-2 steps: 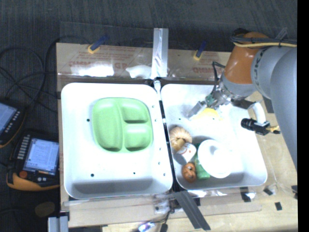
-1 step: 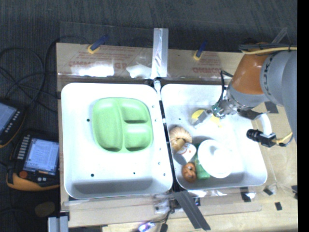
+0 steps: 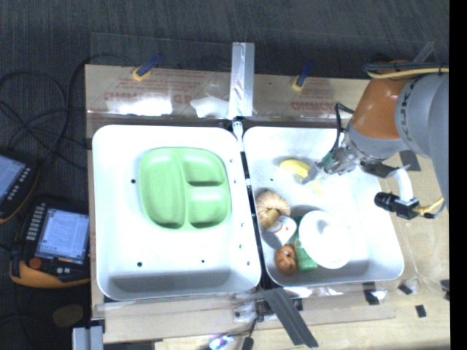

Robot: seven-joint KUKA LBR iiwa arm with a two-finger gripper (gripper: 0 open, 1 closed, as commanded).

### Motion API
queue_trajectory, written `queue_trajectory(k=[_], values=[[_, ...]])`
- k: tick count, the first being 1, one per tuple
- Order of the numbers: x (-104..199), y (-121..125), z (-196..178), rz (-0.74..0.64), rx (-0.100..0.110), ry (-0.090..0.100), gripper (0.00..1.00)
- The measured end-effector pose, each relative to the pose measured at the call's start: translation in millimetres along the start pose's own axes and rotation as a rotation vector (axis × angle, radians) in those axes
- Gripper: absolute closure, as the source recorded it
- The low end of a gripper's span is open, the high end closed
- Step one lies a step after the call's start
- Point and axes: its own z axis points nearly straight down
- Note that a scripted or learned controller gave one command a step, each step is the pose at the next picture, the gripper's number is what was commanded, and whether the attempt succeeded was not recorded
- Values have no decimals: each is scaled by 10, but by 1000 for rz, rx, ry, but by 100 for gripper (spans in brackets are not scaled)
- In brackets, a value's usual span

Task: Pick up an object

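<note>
The right bin point(image 3: 372, 224) holds a yellow banana-like piece point(image 3: 294, 168) near its back, a tan ridged shell-like object point(image 3: 271, 206), a small white item with a red mark point(image 3: 286, 229), a white bowl point(image 3: 325, 240), a reddish-brown fruit point(image 3: 285, 259) and a green piece point(image 3: 307, 260) tucked under the bowl's edge. My gripper point(image 3: 326, 166) is low in the right bin, just right of the yellow piece. The grey arm with its orange band point(image 3: 379, 111) reaches in from the right. Nothing can be seen held.
The left bin point(image 3: 117, 254) carries a green divided plate point(image 3: 184, 186). A divider rail point(image 3: 248, 195) runs between the bins. A black fitting point(image 3: 394, 203) on the arm hangs over the right bin's right side. Tablets and cables lie off the bench at left.
</note>
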Motion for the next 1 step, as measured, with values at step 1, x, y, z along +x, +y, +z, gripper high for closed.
queue_trajectory(k=[1], values=[[343, -9, -390, 191, 17, 5, 100]])
